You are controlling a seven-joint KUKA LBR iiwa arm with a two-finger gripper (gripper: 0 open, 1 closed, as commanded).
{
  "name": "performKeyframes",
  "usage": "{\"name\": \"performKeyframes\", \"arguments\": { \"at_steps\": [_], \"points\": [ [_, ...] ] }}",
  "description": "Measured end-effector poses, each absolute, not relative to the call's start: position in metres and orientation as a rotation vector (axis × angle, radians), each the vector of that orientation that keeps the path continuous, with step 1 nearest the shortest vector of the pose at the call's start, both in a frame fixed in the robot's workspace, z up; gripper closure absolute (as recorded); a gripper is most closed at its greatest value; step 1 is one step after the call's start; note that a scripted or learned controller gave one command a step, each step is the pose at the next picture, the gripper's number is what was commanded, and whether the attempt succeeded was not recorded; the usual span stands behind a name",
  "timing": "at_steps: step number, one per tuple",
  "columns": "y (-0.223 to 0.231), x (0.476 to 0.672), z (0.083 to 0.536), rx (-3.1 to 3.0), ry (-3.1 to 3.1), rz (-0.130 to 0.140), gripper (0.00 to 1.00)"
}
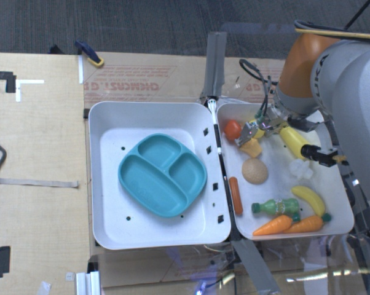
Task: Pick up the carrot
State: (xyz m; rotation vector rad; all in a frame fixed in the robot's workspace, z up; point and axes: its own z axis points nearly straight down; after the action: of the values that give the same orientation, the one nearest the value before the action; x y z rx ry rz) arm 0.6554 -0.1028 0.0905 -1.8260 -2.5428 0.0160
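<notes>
Two orange carrots lie end to end along the front wall of the right bin [338, 183]: one carrot [273, 225] points left, and the other carrot [308, 224] is just to its right. My gripper [255, 129] is low over the far left part of that bin, between a red tomato [233, 129] and a yellow bottle [294, 141], just above an orange-yellow block [251, 147]. It is well away from the carrots, which lie untouched at the near edge. The grey arm with its orange band crosses the bin's back right corner.
The right bin also holds a tan egg-shaped thing [255, 171], a reddish sausage [235, 195] by the left wall, a green bottle [276, 207] lying beside the carrots, and a banana [310, 198]. A blue divided plate [163, 174] fills the left bin [105, 165].
</notes>
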Motion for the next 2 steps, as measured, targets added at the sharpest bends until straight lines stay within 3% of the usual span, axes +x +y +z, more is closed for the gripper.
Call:
{"name": "performKeyframes", "arguments": {
  "at_steps": [1,2],
  "points": [
    [-0.042,0.572,0.192,-1.997,-2.426,0.001,0.00],
    [-0.077,0.597,0.191,-2.010,-2.416,0.003,0.00]
  ]
}}
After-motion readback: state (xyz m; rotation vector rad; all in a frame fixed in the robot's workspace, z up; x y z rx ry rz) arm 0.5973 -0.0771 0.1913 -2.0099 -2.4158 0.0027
